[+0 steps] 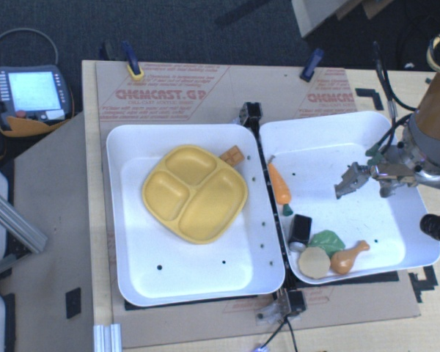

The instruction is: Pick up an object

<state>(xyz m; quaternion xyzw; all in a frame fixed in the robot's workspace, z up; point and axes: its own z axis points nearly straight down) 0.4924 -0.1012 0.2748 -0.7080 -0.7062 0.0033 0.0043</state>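
White bins, nothing lifted yet: the grasp is judged not yet begun.

The gripper (350, 180) is seen above bare floor in the right bin (330, 134), and nothing is seen between its fingers (whether the jaws are open or closed cannot be told). The likely targets are gathered along that bin's left and near edge: a carrot (279, 185), a black block (301, 229), a green piece (328, 239), a drumstick (348, 257). A yellow tray (195, 193) is left in the other bin, a small brown block (232, 155) at its rim.

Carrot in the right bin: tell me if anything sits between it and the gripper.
Nothing visible does. The carrot lies by the right bin's left wall, and bare white floor separates it from the gripper. The black block lies below that path.
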